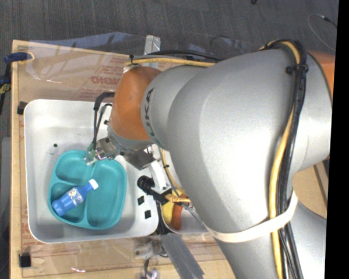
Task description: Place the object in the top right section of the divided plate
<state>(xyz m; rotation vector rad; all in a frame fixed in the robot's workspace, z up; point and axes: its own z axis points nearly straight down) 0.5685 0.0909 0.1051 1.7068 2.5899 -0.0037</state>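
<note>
**Arm looms over divided plate as bottle rests inside**

The grey arm (238, 139) fills the right side, its orange band (132, 107) above the left white bin (38, 129). The teal divided plate (110, 205) lies there, a small blue bottle (73, 198) resting across its near-left sections. The gripper (98, 152) sits at the plate's far edge; its grip state cannot be told.
</note>
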